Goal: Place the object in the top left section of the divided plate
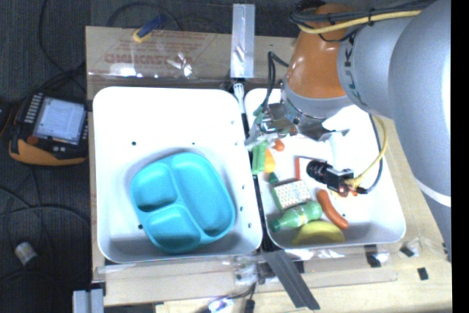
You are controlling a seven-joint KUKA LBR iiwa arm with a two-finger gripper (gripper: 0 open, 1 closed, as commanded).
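Grey arm [410, 62] looms closest, its gripper [265, 130] low over the right bin's [381, 223] left edge; jaw state cannot be told. That bin holds toy food [304, 215]. A blue divided plate [182, 199] sits in the left bin [117, 121], on a wooden bench [110, 48].

divided plate [183, 205] – turquoise | bins [117, 121] – white | arm [396, 33] grey, orange band | sausage [335, 210] red | banana [320, 233] yellow
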